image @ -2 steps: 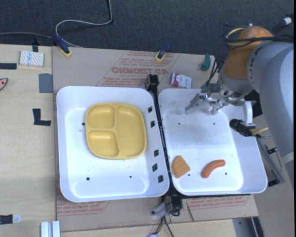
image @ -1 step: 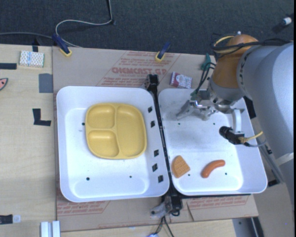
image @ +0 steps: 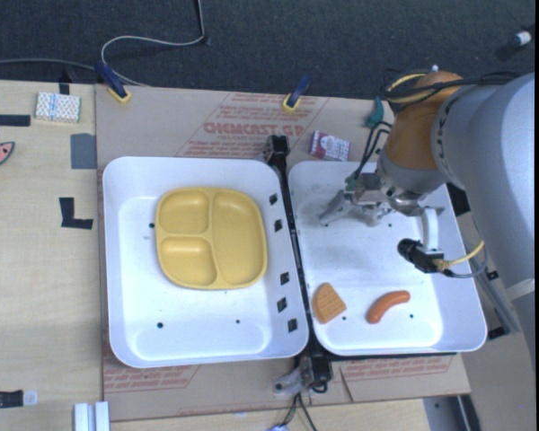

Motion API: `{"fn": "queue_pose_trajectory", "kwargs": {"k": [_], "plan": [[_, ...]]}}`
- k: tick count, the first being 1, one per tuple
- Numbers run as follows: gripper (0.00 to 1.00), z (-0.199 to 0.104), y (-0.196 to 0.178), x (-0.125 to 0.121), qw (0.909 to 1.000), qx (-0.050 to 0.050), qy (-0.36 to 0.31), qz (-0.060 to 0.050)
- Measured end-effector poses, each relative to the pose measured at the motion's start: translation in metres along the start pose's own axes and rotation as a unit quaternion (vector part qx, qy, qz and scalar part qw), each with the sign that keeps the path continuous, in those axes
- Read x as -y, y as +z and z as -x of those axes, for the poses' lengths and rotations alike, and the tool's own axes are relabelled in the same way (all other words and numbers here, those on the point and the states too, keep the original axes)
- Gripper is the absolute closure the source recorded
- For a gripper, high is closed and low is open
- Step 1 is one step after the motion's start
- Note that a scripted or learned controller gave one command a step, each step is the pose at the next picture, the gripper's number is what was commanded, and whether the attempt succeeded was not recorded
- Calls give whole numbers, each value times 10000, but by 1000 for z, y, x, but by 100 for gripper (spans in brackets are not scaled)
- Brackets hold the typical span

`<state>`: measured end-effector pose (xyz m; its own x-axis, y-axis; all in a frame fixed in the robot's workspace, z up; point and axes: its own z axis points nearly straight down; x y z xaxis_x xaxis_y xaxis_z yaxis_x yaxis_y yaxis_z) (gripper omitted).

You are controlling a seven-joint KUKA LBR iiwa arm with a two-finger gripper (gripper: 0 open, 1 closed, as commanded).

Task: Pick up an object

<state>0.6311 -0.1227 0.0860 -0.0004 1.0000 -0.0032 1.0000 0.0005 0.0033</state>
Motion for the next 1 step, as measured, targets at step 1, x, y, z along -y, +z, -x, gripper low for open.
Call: {"fn": "queue_pose_trajectory", "kwargs": {"k": [1], "plan": [[0,-12,1,-32,10000,-11,-7,-7]]}}
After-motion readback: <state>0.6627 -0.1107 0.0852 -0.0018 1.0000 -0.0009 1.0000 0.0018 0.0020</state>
